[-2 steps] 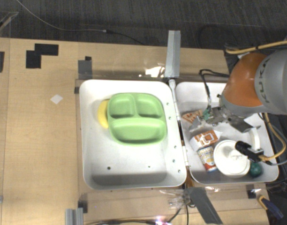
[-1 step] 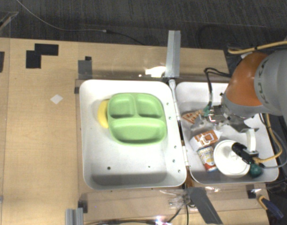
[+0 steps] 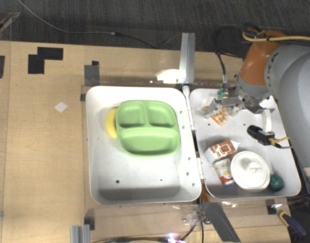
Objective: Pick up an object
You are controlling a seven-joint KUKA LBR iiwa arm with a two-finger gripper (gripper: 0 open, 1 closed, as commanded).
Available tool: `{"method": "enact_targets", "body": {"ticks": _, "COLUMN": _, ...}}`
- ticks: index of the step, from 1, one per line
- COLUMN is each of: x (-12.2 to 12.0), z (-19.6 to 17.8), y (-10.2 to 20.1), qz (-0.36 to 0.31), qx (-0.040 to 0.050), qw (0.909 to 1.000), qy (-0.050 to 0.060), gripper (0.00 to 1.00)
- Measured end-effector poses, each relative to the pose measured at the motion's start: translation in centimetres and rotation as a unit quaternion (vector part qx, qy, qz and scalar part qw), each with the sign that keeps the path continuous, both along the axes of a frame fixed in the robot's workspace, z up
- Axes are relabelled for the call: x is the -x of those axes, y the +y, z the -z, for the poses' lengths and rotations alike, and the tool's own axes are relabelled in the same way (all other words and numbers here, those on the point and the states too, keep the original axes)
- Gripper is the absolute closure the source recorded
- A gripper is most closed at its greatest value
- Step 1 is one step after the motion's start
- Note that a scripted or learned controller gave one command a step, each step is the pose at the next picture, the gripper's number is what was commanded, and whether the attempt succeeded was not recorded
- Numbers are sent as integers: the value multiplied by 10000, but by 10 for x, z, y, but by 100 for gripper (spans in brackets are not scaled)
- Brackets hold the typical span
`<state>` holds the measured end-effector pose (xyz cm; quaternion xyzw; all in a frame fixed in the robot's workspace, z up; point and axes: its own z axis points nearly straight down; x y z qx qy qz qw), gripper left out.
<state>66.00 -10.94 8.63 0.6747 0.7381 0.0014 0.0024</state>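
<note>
Bins: two shallow white bins side by side on the pale wooden desk (image 3: 38, 146): left bin (image 3: 140, 189) at frame centre, right bin (image 3: 205, 130) at frame right.
Left bin, count: two things. One light green plastic plate with three compartments (image 3: 147, 127) lies flat in the bin's upper half. One yellow curved thing (image 3: 110, 123) pokes out at the plate's left edge, partly hidden under it.
Right bin, count: four loose things.
Item 1: one small orange-and-white patterned piece (image 3: 219, 117), in the upper left of the right bin; too small to identify.
Item 2: one cylindrical container with an orange, white and red label (image 3: 222, 162), lying on its side at lower centre.
Item 3: one round white bowl (image 3: 250, 170), just right of the container and touching it.
Item 4: one small dark green lump (image 3: 275, 182), in the lower right corner beside the bowl.
Arm: grey arm (image 3: 294, 105) with an orange band (image 3: 256, 65), coming in from the upper right over the right bin.
Tool: tool (image 3: 222, 104) is low over the right bin's upper left, directly above the patterned piece; contact cannot be judged.
Tool state: cannot tell whether open or closed.
Obstructions: the bin's left wall is close beside the tool; the container and bowl lie well below it in the frame.
Desk extras: black tape marks (image 3: 43, 58) at upper left; a grey metal post (image 3: 187, 59) above the gap between the bins.
</note>
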Motion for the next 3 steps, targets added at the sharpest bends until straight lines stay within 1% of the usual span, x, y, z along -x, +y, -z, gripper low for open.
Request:
{"method": "enact_targets", "body": {"ticks": 1, "x": -2, "z": -13, "y": 1, "qz": -44, "qx": 12, "qw": 10000, "qy": -27, "gripper": 100}}
{"method": "enact_targets", "body": {"ticks": 2, "x": 7, "z": -101, "y": 88, "qz": -84, "qx": -9, "qw": 10000, "qy": -10, "gripper": 100}}
{"method": "enact_targets", "body": {"ticks": 3, "x": 52, "z": -124, "y": 96, "qz": -304, "qx": -3, "qw": 9995, "qy": 0, "gripper": 100}}
